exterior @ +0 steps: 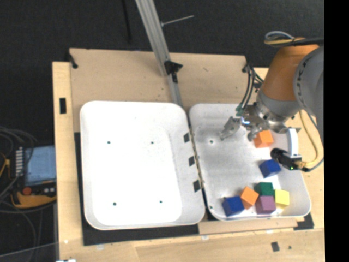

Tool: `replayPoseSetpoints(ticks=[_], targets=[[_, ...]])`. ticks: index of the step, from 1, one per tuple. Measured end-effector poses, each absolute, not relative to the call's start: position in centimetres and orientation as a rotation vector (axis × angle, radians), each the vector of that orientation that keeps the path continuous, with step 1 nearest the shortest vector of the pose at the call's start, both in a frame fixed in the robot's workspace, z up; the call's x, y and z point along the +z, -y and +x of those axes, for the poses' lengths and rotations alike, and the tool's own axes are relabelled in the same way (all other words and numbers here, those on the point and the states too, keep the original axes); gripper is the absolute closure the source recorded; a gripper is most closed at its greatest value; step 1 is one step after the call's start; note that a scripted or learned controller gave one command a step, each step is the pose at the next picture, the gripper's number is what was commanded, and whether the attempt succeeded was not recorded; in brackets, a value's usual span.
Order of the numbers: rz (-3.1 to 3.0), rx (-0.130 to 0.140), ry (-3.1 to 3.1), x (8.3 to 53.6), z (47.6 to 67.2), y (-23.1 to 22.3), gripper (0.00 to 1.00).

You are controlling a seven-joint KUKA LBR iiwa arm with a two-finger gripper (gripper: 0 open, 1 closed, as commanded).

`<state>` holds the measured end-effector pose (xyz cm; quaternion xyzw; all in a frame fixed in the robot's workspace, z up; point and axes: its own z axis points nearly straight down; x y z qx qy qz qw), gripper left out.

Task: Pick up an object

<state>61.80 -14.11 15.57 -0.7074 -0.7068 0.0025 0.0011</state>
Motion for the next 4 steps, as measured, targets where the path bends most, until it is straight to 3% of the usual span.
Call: replayPoseSetpoints(ticks=[1, 2, 4], targets=[[-2.225, 0.007, 2.216, 10.3, 61.7, 14.3, 0.00], [-2.235, -0.005, 2.213, 11.8, 61.9, 14.3, 1.00], [-2.223, -0.007, 2.229, 23.1, 61.7, 13.9, 1.00]])
